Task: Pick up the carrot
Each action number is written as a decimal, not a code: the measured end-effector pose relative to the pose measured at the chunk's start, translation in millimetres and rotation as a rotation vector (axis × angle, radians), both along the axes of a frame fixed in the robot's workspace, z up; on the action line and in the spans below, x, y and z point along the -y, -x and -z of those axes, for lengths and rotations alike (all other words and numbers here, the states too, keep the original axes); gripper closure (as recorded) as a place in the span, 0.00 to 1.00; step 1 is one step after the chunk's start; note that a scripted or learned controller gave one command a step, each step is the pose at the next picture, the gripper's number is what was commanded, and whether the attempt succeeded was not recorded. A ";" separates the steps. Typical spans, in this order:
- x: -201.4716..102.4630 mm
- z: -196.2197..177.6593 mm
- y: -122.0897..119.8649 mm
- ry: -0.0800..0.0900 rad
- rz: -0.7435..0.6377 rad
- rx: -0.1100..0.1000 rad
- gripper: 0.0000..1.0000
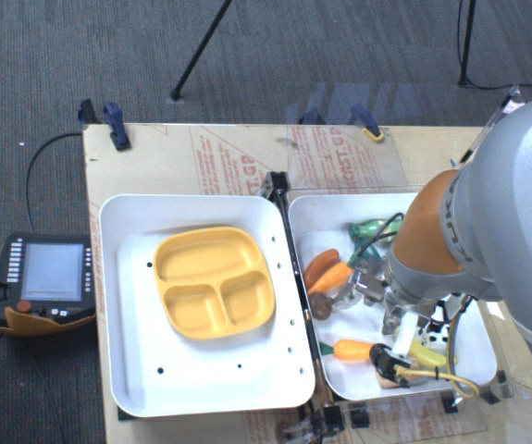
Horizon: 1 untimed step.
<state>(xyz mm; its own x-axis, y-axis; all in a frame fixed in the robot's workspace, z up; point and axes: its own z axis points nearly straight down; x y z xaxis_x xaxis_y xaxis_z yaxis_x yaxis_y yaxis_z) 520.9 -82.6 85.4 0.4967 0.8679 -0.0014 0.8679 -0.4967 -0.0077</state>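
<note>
Dark carpet is surrounding the bench point(247, 155), which is carrying two white bins. A yellow divided plate point(215, 280) is lying mid-way in the left bin point(127, 340). The carrot point(353, 350) is lying near the right bin's point(316, 213) front edge. The gripper point(363, 285) is hovering nearer the left wall, beside an orange-brown piece point(326, 271); whether it is open cannot be told.

Looking like a robotics lab: grey carpet floor point(80, 44), tripod legs point(205, 40) standing behind a cardboard-topped bench point(219, 151), blue clamps point(116, 126) gripping its edge, teach pendant point(45, 280) lying cabled on the floor, KUKA arm point(488, 220) reaching over two white bins point(117, 248)
</note>
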 end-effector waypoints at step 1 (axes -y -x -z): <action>12.4 -1.1 -47.2 0.001 0.244 0.001 0.00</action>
<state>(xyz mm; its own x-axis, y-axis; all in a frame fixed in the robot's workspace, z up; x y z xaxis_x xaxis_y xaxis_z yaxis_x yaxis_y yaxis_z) 568.2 -95.0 86.5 0.6917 0.7222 -0.0021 0.7222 -0.6917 -0.0064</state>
